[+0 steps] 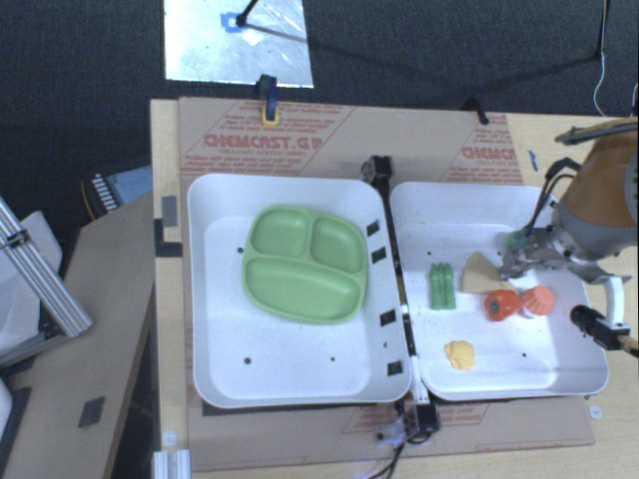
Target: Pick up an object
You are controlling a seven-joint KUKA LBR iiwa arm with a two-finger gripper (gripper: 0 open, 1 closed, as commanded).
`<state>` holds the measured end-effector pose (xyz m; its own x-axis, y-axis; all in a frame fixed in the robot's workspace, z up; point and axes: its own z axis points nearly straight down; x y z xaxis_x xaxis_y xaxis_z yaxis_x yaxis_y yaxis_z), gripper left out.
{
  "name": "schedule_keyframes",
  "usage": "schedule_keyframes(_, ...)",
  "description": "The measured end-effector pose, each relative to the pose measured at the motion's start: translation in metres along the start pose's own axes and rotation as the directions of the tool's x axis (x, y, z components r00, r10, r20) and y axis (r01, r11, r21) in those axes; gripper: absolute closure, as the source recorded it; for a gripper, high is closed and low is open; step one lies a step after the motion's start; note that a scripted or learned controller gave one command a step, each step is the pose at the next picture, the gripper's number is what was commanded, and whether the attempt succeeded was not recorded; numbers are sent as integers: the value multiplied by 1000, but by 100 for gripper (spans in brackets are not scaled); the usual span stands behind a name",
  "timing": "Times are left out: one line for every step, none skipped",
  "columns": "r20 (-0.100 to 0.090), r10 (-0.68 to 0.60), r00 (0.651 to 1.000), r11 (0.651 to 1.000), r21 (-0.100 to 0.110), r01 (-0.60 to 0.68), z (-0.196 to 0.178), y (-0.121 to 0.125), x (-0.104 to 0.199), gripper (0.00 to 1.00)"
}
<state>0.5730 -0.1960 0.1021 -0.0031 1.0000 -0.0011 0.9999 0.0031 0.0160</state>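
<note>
The right bin (449, 213) holds several small toys. A green block (441, 286) stands near the bin's left side. A tan wedge (477, 272) lies right of it, with a red round piece (501, 305) and an orange piece (539, 300) just below. A yellow lump (459, 354) rests toward the front. My gripper (518, 256) hangs low over the right bin, just right of the tan wedge and above the red piece. Whether it touches the wedge is unclear from this angle.
The left bin (215, 367) carries a green divided plate (305, 263). Black clips (392, 317) line the seam between the two bins. The grey and orange arm (599, 203) comes in over the right bin's right rim. Cardboard (329, 133) lies under both bins.
</note>
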Motion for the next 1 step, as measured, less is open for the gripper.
schedule_keyframes(0, 0, 1000, 1000, 12, 0, -46, -4, 4, 100)
